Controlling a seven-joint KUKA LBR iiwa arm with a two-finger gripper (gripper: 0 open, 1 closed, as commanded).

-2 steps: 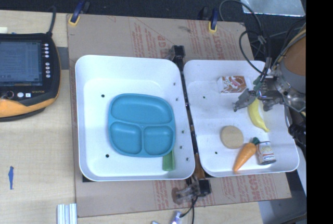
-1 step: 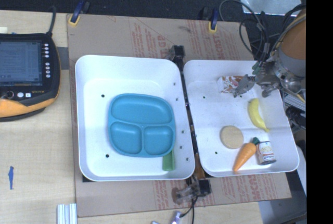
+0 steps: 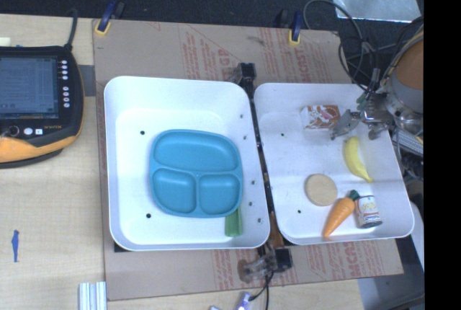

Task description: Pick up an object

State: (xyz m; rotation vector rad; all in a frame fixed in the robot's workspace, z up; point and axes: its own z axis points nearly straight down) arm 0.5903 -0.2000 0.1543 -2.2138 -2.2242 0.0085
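Here your metal claw point(image 3: 358, 124) hangs splayed and holding nothing over the right bin point(image 3: 288, 222), beside a crinkled packet point(image 3: 320, 115), above the smooth curved banana point(image 3: 355, 158).

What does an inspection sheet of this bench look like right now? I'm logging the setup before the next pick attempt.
Surface: cardboard-covered bench, two white bins side by side.
Job's things: right bin holds banana, carrot, round cracker, small can, snack packet.
Clutter: left bin holds blue divided plate, green block.
Grippers: gripper above right bin, holding nothing.
Cables: black loops behind right bin.
Surroundings: teach pendant at left.
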